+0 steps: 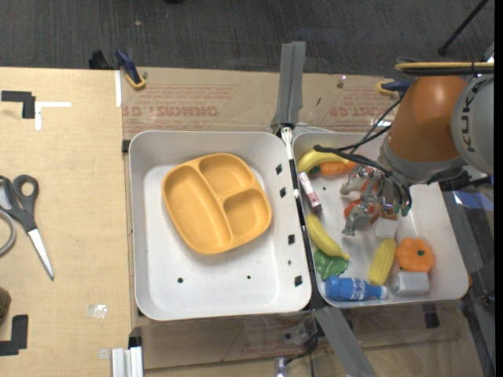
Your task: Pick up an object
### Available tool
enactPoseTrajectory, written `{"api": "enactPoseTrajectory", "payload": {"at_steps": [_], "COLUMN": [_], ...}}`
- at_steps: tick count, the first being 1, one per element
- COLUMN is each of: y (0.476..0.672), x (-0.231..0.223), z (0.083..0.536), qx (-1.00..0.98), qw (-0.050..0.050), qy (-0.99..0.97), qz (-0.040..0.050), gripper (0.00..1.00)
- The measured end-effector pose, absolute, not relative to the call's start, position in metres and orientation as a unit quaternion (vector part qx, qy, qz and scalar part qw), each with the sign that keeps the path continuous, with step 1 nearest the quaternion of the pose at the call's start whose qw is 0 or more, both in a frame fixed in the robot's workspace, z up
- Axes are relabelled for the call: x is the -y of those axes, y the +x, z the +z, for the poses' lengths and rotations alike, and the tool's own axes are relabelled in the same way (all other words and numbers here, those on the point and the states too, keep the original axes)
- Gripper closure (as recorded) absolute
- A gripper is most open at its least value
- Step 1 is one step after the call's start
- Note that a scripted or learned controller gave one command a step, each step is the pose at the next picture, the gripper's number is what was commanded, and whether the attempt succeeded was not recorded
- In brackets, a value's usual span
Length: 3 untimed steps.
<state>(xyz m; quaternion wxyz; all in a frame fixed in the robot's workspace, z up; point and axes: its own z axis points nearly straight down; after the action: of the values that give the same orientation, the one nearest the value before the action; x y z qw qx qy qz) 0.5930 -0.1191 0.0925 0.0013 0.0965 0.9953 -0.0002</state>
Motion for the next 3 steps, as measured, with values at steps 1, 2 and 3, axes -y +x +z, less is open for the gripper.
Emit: {"api": "enactPoseTrajectory", "payload": {"at_steps": [1,2,3], "y": [0.572,0.608,0.569], "x": [0.119,0.099,0.121], "z": [0.092,0.093,0.092], "qx": [-0.995,-0.994,-0.993], "qw": [0.001,0.002,0.001], "qy": [0.102,0.112,0.117], "qz": [0.0000,0.0004,-0.0002], "gripper": [0.00,0.00,0.00]}}
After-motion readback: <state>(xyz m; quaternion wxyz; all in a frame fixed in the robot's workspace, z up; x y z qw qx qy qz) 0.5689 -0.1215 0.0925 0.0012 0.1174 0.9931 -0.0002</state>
